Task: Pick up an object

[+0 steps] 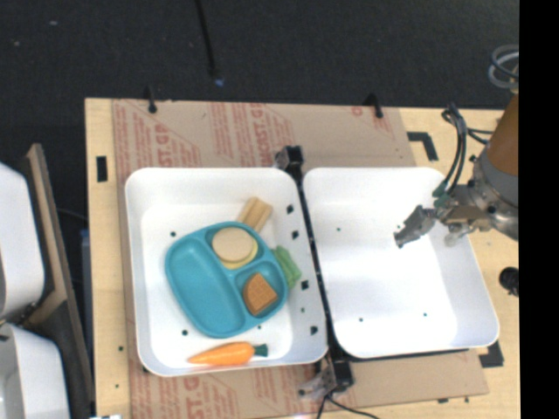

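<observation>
The objects are grouped in the left bin (140,234): a blue tray (196,291) carrying a round biscuit (236,245) and a brown square (260,293), with a carrot (223,353) lying loose near the front wall, where it is judged easiest to reach. The tool (409,230) is positioned over the right bin (454,321), well apart from them, with nothing seen in it; whether it is apart or together cannot be told.

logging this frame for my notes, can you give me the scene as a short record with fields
bench: two white bins side by side
left bin: holds all the objects
blue tray: sectioned, lying in the left bin
on tray: round tan piece, brown square piece
carrot: on the bin floor along the near edge, beside the tray
tan block: at the tray's far edge
green piece: at the tray's right side
right bin: the gripper is over it
grasp: nothing seen in the gripper
</observation>
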